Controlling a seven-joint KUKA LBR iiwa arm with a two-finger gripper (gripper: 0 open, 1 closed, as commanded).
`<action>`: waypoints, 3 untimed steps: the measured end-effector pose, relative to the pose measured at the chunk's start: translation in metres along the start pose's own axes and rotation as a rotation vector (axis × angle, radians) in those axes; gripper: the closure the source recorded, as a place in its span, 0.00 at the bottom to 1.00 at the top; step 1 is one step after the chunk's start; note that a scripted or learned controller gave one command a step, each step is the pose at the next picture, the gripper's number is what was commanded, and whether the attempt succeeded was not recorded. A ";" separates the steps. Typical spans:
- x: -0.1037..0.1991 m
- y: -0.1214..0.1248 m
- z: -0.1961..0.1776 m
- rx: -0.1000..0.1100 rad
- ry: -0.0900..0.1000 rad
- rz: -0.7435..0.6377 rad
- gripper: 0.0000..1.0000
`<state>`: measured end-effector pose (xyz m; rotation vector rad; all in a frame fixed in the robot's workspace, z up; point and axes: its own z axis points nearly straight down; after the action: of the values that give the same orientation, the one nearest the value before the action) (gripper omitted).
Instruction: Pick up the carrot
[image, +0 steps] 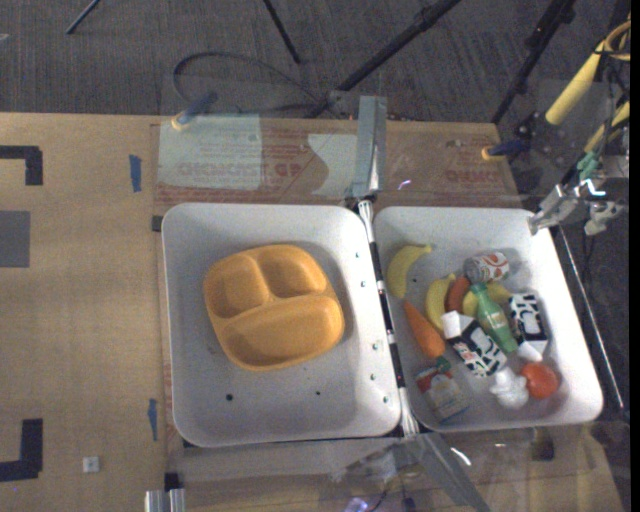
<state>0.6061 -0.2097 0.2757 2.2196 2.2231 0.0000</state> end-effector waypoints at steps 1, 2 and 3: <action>0.082 0.061 0.055 -0.003 -0.001 -0.349 0.00; -0.005 0.058 0.187 0.022 0.025 -0.393 0.00; -0.005 0.063 0.103 -0.008 -0.004 -0.434 0.00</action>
<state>0.6688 -0.2143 0.1725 1.6841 2.6419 0.0040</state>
